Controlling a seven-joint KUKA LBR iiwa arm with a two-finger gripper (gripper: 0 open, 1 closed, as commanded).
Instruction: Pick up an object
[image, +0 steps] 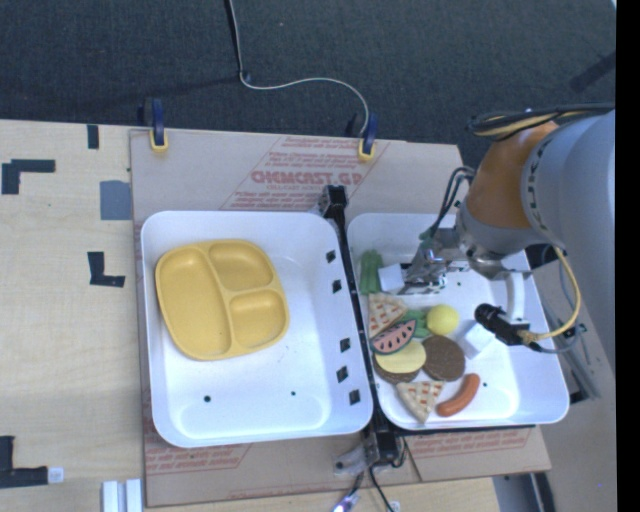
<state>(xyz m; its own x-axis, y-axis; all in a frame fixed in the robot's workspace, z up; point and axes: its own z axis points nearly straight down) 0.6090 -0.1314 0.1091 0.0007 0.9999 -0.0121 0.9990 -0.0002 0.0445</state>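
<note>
Glossy yellow sectioned tray (222, 297); metal gripper (424, 272) over rubbery toy food (420, 355).

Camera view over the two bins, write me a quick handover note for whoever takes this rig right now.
End effector: low over the upper part of the right bin; its grip state cannot be made out, and nothing is visibly held.
Items: toy food is clustered in the right bin, including a green cucumber, watermelon slice, lemon, brown patty and sausage. A yellow divided tray sits in the left bin.
Done: no pick confirmed.
Left: grasp one object and lift it.
</note>
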